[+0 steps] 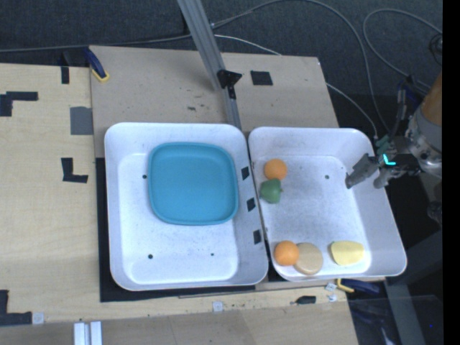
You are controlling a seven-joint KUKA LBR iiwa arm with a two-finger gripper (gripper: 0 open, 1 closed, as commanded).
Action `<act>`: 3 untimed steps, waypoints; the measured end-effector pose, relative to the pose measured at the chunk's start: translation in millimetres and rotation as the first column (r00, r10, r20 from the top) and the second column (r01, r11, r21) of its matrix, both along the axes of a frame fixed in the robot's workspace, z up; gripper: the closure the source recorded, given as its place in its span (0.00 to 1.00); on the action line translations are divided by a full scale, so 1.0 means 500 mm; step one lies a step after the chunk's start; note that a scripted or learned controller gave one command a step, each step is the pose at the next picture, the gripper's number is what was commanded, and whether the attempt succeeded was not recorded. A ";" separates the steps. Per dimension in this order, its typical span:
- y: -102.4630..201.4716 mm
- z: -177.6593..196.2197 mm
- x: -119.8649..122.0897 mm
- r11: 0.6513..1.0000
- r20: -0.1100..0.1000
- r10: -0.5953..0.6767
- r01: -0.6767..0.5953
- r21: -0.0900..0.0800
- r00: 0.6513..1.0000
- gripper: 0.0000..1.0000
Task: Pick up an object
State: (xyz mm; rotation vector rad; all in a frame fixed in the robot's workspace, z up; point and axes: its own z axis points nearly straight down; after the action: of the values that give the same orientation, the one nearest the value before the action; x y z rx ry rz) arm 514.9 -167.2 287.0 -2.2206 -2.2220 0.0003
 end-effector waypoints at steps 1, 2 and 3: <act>0.000 0.000 0.000 1.000 0.000 0.000 0.000 0.000 1.000 0.00; 0.002 -0.100 -0.021 1.000 -0.005 0.000 0.000 0.001 1.000 0.00; 0.001 -0.224 -0.031 1.000 -0.006 0.000 0.000 0.001 1.000 0.00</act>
State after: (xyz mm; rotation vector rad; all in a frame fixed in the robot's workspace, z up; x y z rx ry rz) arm 499.1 -166.5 175.0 -2.2174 -2.2179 0.0055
